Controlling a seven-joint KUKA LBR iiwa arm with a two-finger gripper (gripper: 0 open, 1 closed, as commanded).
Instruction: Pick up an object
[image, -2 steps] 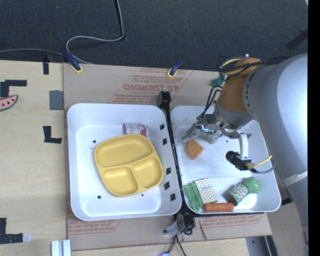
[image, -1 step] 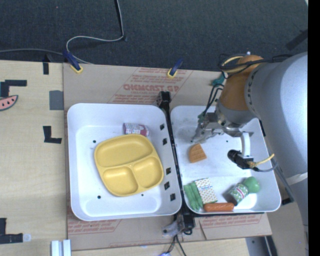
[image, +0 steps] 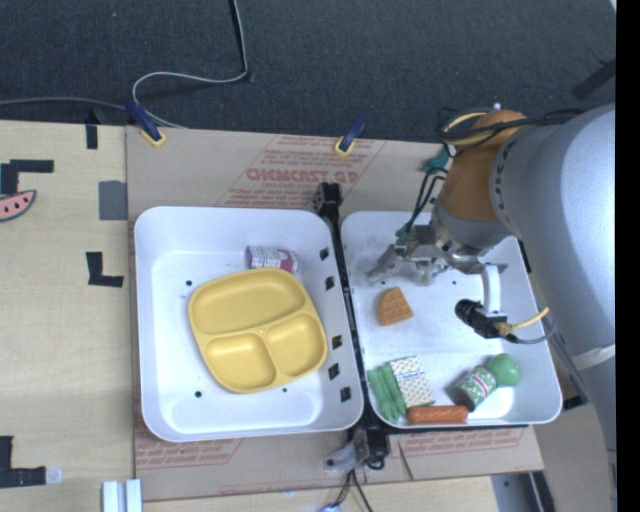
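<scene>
- Bench (image: 60, 330) of pale wood carried two shallow white bins side by side on a printed cardboard sheet, photographed from above at a slant.
- Left bin (image: 160, 400) held a yellow divided plate (image: 258, 328) lying flat near its middle, with a small red-and-white packet (image: 272, 259) just behind the plate's far edge.
- Right bin (image: 535, 400) held the loose pieces: an orange wedge (image: 394, 306) lay alone near the middle, well apart from the cluster along the near wall.
- That cluster comprised a green bundle (image: 385, 391), a checked packet (image: 411, 378) touching it, an orange stick (image: 437, 413) by the wall and a green-topped bottle (image: 485, 382) lying on its side.
- Gripper (image: 385, 266) hung low over the far part of the right bin, just behind the wedge; its fingers looked splayed apart with nothing between them, though the metal was hard to read.
- Wedge appeared the likeliest target: seemingly a light, fairly stiff toy piece with a matt surface, probably best pinched across its two flat sides near the thick end, where it should neither slip nor tip.
- Grey arm (image: 570, 220) with its orange band reached in from the right, a cable looping beside it.
</scene>
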